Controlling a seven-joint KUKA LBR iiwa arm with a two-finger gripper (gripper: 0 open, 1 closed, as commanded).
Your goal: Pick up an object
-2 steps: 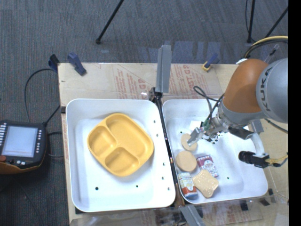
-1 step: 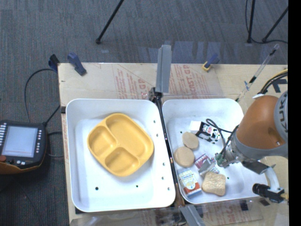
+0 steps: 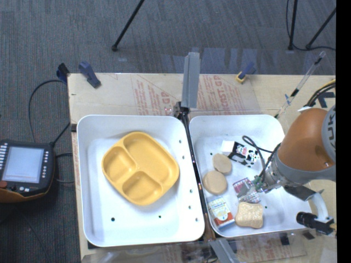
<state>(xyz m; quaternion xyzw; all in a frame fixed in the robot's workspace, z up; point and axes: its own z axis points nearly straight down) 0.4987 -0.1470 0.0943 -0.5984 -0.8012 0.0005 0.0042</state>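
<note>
My gripper [image 3: 256, 183] is down inside the right bin [image 3: 271, 126], reaching in from the right under the orange wrist band. It sits right beside a small red and grey packet [image 3: 242, 187], touching or almost touching its right edge. Just below lies a toast slice [image 3: 249, 215]. Left of the packet are two round tan discs, one larger [image 3: 215, 182] and one smaller [image 3: 222, 163]. A small carton [image 3: 220, 211] lies at the bin's front. A black and white cow-patterned item [image 3: 244, 154] and a white block [image 3: 228, 146] lie further back.
The left bin [image 3: 96, 223] holds a yellow divided plate [image 3: 140, 167]. A grey post [image 3: 190, 81] stands at the back between the bins. A teach pendant [image 3: 24, 169] rests left of the bench. The arm's body [image 3: 307, 147] covers the right bin's right side.
</note>
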